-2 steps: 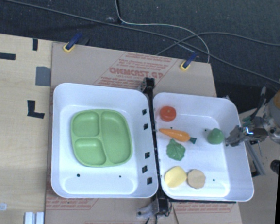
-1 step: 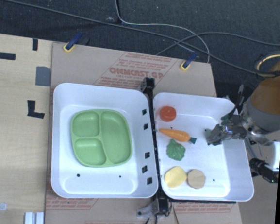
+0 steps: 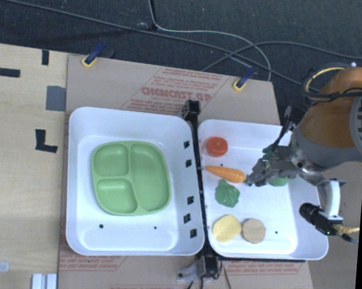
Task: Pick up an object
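The right bin (image 3: 288, 213) holds a red tomato (image 3: 217, 146), an orange carrot (image 3: 225, 173), a green leafy piece (image 3: 227, 194), a yellow lump (image 3: 226, 228) and a tan round piece (image 3: 253, 231). My gripper (image 3: 258, 178) hangs low over the right bin, just right of the carrot's tip, its dark fingers pointing down and left. A green object (image 3: 280, 179) peeks out right beside the gripper, partly hidden by the wrist. I cannot tell whether anything sits between the fingers.
The left bin (image 3: 78, 163) holds a green divided plate (image 3: 131, 177). A black divider (image 3: 194, 173) runs between the bins. The grey and orange arm (image 3: 334, 122) covers the right bin's far right side. Cables cross the dark floor behind.
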`<state>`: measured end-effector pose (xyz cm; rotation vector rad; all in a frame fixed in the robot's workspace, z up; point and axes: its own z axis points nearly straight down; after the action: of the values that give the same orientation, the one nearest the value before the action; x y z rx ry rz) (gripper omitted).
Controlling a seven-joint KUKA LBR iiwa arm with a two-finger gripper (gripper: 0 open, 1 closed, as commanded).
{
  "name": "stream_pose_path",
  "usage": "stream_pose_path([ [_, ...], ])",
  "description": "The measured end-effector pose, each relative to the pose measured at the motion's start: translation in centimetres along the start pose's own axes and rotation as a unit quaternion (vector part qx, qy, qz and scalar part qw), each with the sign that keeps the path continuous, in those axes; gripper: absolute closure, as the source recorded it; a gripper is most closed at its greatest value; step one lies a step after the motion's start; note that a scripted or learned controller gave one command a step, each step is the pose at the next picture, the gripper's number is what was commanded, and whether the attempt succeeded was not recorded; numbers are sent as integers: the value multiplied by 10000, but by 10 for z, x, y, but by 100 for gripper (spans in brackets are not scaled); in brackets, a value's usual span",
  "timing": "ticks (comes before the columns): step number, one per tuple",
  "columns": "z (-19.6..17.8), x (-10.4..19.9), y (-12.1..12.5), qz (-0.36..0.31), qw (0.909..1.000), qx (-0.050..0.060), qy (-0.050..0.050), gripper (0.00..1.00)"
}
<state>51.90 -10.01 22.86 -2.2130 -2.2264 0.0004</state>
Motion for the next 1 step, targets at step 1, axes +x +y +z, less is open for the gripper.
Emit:
stream_pose_path([
  [1,10,47,15,1,10000,0,-4,100],
])
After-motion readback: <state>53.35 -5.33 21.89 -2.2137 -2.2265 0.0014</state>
